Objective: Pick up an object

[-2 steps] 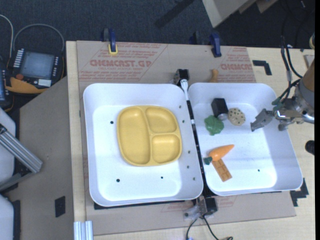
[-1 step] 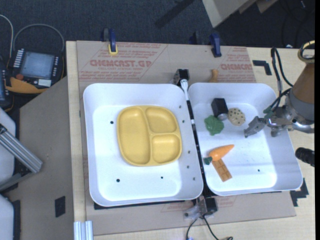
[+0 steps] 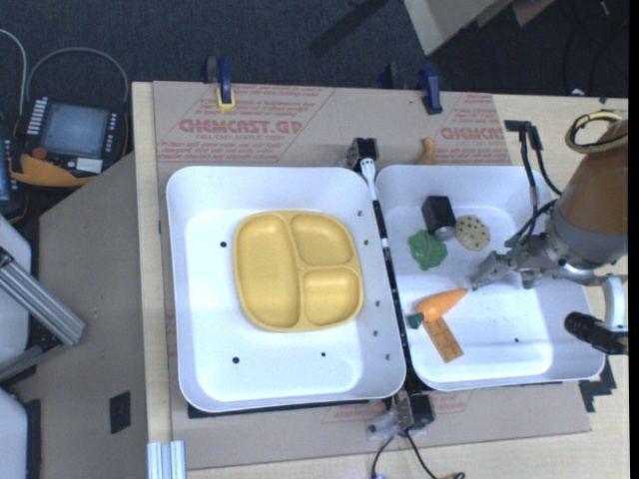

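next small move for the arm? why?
Probably ease the end effector a little left and down toward the toy carrot. It sits over the right bin with nothing visibly between its tips, and the carrot is the nearest item, lying just beside them with bare bin floor on its right for an approach.

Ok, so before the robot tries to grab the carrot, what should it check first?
1. Carrot in the right bin: ok, lying near the middle.
2. Pincer above that bin: ok, just right of the carrot.
3. Pincer holding nothing: ok, nothing between its fingers.
4. Carrot apart from other things: not ok, the wooden block touches it underneath.
5. Green toy, black block and cookie out of the way: ok, they sit further up.
6. Pincer wide enough for the carrot: cannot tell.
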